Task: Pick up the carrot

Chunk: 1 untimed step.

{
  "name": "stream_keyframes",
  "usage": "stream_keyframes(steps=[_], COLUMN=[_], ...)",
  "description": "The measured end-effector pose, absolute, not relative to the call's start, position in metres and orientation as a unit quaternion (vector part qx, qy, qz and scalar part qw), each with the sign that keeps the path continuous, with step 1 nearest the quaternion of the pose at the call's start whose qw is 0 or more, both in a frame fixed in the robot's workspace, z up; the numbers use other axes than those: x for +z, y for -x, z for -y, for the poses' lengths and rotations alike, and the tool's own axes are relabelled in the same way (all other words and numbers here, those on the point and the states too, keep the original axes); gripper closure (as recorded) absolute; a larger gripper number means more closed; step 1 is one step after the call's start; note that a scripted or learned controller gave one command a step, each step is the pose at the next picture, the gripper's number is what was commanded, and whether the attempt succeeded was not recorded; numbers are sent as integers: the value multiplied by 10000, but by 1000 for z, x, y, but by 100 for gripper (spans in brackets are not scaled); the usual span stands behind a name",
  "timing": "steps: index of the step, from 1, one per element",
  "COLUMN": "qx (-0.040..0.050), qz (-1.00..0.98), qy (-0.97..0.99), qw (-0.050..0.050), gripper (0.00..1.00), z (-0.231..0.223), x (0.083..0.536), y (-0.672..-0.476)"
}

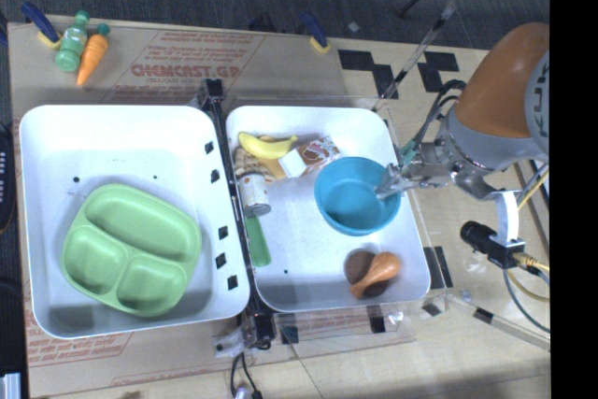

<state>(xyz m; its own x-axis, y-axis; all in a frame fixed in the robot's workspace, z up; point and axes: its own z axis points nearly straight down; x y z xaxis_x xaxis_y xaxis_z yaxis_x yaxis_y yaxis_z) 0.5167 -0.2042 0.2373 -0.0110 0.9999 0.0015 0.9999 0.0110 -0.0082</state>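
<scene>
The carrot [92,57] lies outside both bins on the brown board [177,61], well up and left of the blue bowl [355,195], just beside a green bottle [71,45]. The bowl sits in the right bin [308,257]. The gripper [391,184] hangs at the bowl's right rim; whether its jaws are released or clenched cannot be told. Left of the bowl lie a banana [264,146] and a small packet [318,150]. Below the bowl rests a brown and orange piece [372,272]. Far left of the bowl, the left bin [56,135] holds a green tray [131,248].
</scene>
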Motion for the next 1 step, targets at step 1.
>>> stream_keyframes(steps=[1], qx=[38], qz=[6868], qy=[7268], qw=[71], gripper=[0], z=[177], x=[139], y=[-475])
